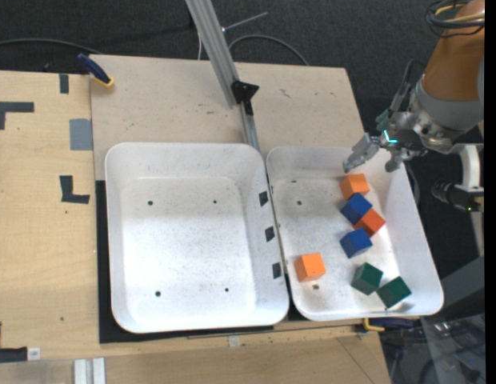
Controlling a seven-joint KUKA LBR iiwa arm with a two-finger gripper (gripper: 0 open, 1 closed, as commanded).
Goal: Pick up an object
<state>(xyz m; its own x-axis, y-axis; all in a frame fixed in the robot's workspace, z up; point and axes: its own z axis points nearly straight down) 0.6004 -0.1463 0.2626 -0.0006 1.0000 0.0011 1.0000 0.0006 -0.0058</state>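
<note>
Fingers (pixel 374 156) stand apart with nothing between them, as far as I can see, hovering over the far end of the right bin (pixel 416 214). Just below them lies an orange cube (pixel 354 185), then two blue cubes (pixel 356 208) (pixel 356 242) with an orange-red one (pixel 373 222) between. Another orange cube (pixel 310 266) sits apart toward the left bin (pixel 124 166); two green cubes (pixel 366 278) (pixel 394 291) occupy the near corner.

Blocks (pixel 358 232) in right bin (pixel 416 238)

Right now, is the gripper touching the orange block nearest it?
Apart. The camera view shows bare white bin floor between the gripper and the orange block below it.
</note>
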